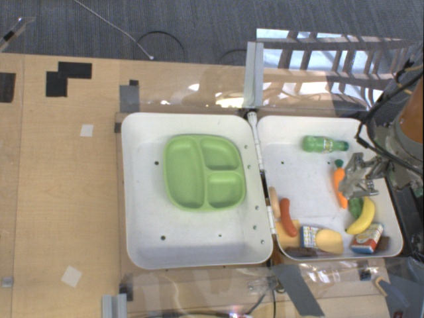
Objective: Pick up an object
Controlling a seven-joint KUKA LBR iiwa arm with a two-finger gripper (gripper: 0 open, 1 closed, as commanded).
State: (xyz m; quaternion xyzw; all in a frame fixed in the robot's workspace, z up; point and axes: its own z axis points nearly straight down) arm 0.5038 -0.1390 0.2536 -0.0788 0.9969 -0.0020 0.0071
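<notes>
Overhead view of the surface with two white bins. The left bin holds a green divided plate near its middle. The right bin holds a green bottle lying near its far wall; an orange carrot, a green item and a banana along its right side; and a red sausage, a yellow lemon-like fruit and small cartons along its near wall. The tool sits low over the carrot; whether its fingers are spread or closed cannot be told, and nothing is seen held.
</notes>
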